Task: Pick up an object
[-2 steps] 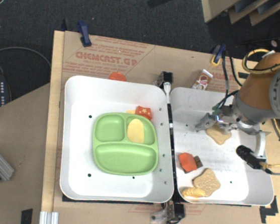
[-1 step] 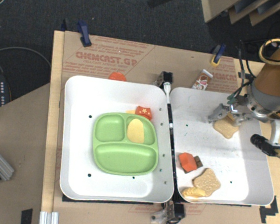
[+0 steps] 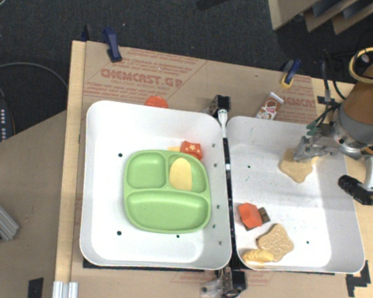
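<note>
Gripper (image 3: 305,151) lowered onto tan cracker piece (image 3: 296,169) in right bin (image 3: 338,231).
Jaw spacing cannot be told; the fingertips are merged with the cracker's upper edge.

- A tan cracker piece (image 3: 296,169) is lying flat near the top of the right bin (image 3: 339,224), touching the tip of the gripper (image 3: 305,151).

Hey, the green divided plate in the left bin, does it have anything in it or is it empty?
Not empty. The green plate holds one pale yellow piece in its upper right compartment; its other two compartments are bare.
</note>
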Robot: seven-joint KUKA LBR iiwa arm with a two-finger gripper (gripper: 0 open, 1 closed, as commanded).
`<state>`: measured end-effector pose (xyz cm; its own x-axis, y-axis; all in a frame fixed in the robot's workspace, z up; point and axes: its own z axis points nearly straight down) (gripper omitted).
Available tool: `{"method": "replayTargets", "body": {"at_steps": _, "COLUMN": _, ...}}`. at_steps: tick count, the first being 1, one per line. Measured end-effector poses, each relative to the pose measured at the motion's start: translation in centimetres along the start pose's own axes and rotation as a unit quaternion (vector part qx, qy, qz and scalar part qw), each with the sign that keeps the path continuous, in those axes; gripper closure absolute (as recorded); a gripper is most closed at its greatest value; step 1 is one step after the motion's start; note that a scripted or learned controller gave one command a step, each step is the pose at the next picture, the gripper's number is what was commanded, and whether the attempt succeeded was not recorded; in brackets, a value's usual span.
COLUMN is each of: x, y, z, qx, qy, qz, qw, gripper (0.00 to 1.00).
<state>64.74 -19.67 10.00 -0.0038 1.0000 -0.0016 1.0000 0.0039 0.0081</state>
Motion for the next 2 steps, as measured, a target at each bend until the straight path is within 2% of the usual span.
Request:
{"method": "replayTargets", "body": {"at_steps": 1, "x": 3.44, "y": -5.67, "z": -9.27, "qx": 0.002, "qy": 0.001, "qz": 0.001, "qw": 1.0000, "gripper": 1.00}}
{"method": "replayTargets", "body": {"at_steps": 2, "x": 3.33, "y": -5.66, "z": -8.63, "qx": 0.005, "qy": 0.001, "qz": 0.002, "qw": 1.0000, "gripper": 0.00}}
